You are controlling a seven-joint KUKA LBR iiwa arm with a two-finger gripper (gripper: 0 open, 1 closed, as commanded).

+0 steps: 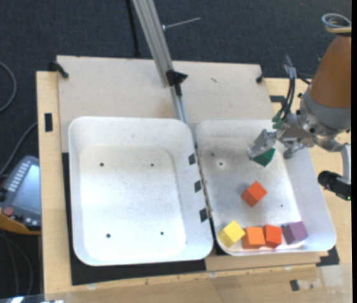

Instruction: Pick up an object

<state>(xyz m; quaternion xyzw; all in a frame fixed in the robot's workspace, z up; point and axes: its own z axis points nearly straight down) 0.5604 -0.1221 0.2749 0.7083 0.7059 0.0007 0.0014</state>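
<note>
We read the gripper [265, 149] as pinching a green block [265, 157]: the grey fingers [259, 146] sit over its top, and the green pokes out just below the tips. The block appears lifted off the floor of the right bin [311, 197], though the slant view makes the clearance hard to confirm. Grasp looks marginal, since only the upper part of the block is between the tips.

Status as we judge it: pick probably made, lift under way or just begun. Left to do: raise clear of the bin rim and confirm the block stays in.

Outward from the fingers:
- Below the tips, apart from them: an orange-red cube [253, 194], tilted, alone on the bin floor.
- Further below, along the near wall: a row of yellow cube [232, 232], orange cube [254, 237], second orange-red cube [273, 235], purple cube [295, 231], touching or nearly so.
- Well to the left of the fingers: the left bin [90, 137].
- Up and left of the fingers: a metal rail [153, 33] runs across the bench [115, 81].

Risk: slip on lift.
</note>
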